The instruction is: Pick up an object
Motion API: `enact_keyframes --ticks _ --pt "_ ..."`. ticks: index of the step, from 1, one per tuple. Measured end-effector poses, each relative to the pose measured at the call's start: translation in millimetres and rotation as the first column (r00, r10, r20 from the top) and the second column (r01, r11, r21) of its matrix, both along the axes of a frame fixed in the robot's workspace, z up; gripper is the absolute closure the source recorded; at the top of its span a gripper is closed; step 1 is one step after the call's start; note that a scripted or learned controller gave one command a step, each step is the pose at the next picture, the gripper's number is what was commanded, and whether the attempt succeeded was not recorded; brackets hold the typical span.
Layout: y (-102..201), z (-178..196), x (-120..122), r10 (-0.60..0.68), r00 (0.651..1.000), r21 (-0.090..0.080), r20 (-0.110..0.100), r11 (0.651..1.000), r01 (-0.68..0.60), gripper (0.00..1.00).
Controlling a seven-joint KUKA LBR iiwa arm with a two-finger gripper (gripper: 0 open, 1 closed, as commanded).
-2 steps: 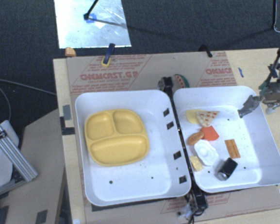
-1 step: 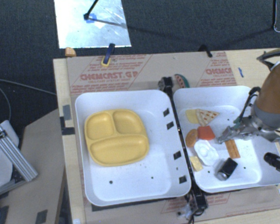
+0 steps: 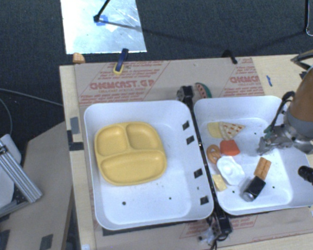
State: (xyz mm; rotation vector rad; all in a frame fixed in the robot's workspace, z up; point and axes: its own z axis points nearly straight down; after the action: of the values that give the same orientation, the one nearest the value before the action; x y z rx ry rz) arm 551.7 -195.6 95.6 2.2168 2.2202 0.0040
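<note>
Your hand (image 3: 263,144) hangs low inside the right-hand shallow white bin (image 3: 301,190), near its right wall, and you cannot tell from this slanted view how far apart it stands or whether it has anything. Nothing shows gripped. Judging by its place, the closest pick is the small orange-tan rectangular block (image 3: 262,168) just below it; come straight down over the block's middle, line up across its narrow width, and keep off the dark grey and silver block (image 3: 253,188) touching its lower end, since a nudge could push both away. The orange-tan block lies flat and tilted, its long side running down-left, near the middle of that bin. To its left sit a white lumpy piece (image 3: 230,169), a red wedge (image 3: 230,147) and a yellow pizza-slice toy (image 3: 226,128). The yellow divided plastic tray (image 3: 130,153) fills the left white bin (image 3: 152,203) on the tabletop (image 3: 157,75).
</note>
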Motion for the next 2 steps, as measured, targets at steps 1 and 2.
enact_keyframes --ticks 1,2 --pt "30 -10 -48 -0.002 1.000 0.000 0.000 1.000 0.002 1.00" --pt "82 47 17 0.010 1.000 0.001 0.007 1.000 -0.010 1.00"
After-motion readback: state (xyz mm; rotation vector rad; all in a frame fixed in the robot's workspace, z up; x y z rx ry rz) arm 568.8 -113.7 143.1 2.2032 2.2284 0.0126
